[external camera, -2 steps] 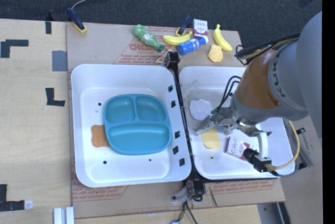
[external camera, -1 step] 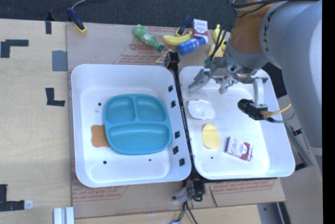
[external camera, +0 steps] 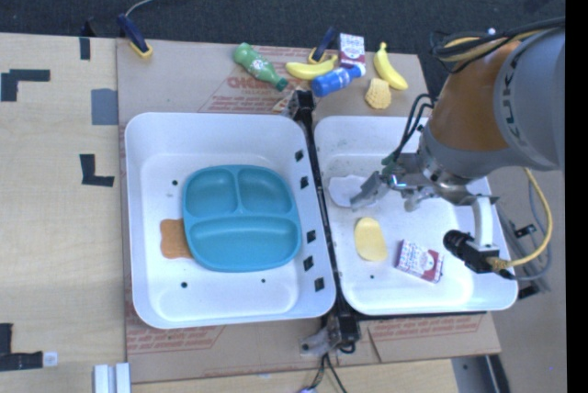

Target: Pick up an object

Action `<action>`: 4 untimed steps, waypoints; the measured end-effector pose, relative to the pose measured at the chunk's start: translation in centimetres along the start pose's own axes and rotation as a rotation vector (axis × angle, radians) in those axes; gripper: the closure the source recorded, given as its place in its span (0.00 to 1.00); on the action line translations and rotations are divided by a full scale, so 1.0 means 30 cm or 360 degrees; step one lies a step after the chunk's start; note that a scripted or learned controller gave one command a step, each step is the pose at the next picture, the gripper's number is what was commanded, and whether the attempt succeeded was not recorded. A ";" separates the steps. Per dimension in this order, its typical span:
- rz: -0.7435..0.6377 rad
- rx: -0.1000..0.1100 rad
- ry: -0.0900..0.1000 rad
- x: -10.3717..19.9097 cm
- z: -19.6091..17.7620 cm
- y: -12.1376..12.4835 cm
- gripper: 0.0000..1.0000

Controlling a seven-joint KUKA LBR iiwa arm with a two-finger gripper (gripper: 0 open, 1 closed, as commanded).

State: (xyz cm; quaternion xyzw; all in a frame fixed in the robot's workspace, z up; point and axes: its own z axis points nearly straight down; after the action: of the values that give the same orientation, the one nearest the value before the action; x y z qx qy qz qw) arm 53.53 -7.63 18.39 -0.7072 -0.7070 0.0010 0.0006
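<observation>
In the right bin lie a pale yellow lump and a small red-and-white carton. My gripper hangs over the middle of this bin, just above and behind the yellow lump. Its fingers are spread open and nothing sits between them. The left bin holds a blue divided plate. A brown toast-like slice pokes out from under the plate's left edge.
Behind the bins, on cardboard, lie a green bottle, two bananas, a blue bottle, a small carton and a yellow wedge. A black divider separates the bins.
</observation>
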 end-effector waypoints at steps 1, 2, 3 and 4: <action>-0.0003 -0.0007 -0.0002 -0.033 -0.256 0.306 0.00; 0.0000 0.0005 0.0001 -0.121 0.250 0.139 0.00; -0.0004 -0.0006 0.0000 0.032 -0.004 0.369 0.00; -0.0002 -0.0001 0.0001 0.147 -0.001 0.205 0.00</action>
State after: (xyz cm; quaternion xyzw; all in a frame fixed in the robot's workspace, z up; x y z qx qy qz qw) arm 59.67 -3.23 18.39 -0.7067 -0.7075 0.0007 0.0006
